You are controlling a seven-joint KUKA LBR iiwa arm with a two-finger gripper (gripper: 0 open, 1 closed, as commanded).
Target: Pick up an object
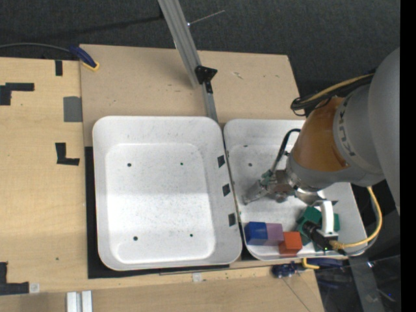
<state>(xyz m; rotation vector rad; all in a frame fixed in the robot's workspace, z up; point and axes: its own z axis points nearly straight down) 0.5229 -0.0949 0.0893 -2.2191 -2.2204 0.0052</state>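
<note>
My pincer (259, 191) low over the right bin (260, 138) floor, its grip unreadable from above, blue block (256, 231), purple block (274, 232), orange block (290, 242), green object (311, 217) along that bin's near edge, left bin (110, 132) beside

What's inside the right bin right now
In the right bin: a blue block, purple block, orange block and green object near its front edge. The arm covers whatever lies beneath it.

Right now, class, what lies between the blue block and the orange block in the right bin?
In the camera view, a purple block lies between the blue block and the orange block, near the front wall of the right bin.
</note>
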